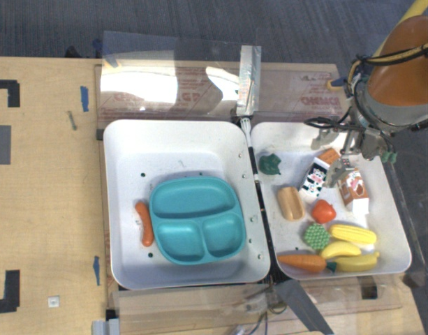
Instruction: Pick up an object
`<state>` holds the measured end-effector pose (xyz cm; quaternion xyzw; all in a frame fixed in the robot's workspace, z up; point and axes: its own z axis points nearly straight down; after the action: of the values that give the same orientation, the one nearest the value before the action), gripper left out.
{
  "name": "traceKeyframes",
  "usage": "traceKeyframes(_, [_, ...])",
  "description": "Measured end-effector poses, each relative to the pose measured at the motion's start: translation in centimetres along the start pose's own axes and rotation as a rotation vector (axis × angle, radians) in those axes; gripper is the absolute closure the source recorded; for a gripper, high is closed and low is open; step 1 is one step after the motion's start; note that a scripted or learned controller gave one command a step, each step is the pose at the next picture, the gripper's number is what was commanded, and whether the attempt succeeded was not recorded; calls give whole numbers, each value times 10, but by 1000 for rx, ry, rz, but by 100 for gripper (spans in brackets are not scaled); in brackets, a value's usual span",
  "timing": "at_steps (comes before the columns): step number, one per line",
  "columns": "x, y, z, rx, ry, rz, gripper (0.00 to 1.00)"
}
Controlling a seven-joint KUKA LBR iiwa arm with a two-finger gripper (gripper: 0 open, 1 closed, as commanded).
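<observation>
My gripper (350, 160) hangs over the far corner of the right bin (402, 253), right above a brown-and-white carton (353, 188); from this angle I can't tell what it's doing. Toy food crowds under me: milk carton (313, 180), tomato (324, 211), bananas (352, 243), carrot (302, 262). The left bin (123, 145) holds a teal divided tray (197, 219) and a sausage (144, 223). Tan bench (39, 208) to the left, dark grey floor (200, 5) beyond.
</observation>
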<state>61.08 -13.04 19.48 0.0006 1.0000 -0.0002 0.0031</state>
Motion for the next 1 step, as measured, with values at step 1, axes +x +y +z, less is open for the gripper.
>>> traceKeyframes(1, [18,4,98,1,-4,-15,0])
